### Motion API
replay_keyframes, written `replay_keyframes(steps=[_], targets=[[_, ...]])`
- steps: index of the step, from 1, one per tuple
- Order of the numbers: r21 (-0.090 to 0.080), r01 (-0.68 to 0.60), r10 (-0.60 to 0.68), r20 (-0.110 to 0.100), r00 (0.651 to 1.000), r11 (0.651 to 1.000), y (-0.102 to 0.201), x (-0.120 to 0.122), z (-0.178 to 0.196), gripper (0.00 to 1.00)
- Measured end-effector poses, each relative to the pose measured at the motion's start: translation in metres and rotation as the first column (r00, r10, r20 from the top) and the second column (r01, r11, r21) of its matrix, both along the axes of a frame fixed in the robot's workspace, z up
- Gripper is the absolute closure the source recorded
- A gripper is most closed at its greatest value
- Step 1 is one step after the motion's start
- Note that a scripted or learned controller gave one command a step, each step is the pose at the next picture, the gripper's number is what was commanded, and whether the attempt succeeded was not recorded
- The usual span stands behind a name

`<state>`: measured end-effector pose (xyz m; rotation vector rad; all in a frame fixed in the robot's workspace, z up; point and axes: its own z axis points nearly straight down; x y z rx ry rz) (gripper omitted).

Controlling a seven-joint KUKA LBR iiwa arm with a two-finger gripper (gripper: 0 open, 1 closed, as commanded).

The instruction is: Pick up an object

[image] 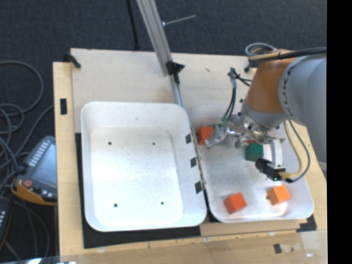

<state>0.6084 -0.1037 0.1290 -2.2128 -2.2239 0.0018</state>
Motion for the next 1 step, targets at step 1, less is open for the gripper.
replay_keyframes(steps=[1], targets=[[-0.004,0.001,-0.001,0.002,1.0,1.0,0.0051,0.0677,-0.0279,0.0]])
